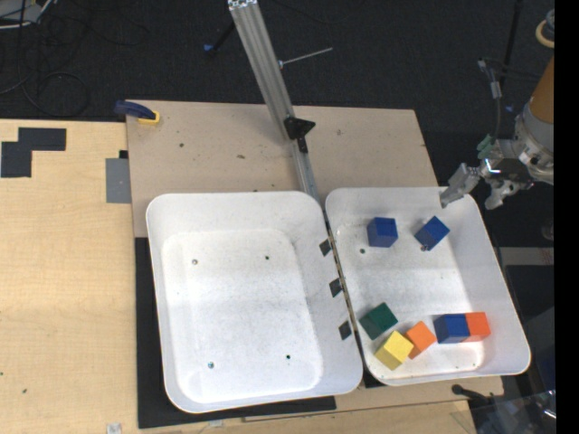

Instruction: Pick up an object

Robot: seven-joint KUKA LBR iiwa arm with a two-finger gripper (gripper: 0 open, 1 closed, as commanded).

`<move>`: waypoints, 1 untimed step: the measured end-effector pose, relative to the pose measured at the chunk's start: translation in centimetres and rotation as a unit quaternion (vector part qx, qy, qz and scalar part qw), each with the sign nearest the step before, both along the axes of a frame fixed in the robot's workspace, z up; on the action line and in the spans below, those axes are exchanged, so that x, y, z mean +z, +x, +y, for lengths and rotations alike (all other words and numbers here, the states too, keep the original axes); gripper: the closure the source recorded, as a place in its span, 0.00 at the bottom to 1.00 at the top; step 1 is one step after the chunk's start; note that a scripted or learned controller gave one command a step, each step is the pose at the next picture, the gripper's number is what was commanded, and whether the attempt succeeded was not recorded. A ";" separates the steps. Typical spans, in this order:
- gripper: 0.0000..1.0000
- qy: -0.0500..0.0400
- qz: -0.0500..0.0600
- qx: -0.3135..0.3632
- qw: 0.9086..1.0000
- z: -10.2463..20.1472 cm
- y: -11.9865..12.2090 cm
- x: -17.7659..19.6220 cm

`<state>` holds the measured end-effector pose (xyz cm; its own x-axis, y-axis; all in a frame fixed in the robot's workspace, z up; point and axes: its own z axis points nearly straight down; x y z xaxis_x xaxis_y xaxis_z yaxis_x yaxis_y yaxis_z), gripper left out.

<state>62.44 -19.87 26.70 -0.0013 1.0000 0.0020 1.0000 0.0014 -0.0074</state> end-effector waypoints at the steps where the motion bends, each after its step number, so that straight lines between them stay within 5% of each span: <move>1: 0.00 -0.001 -0.002 0.002 1.000 0.1 0.1 0.3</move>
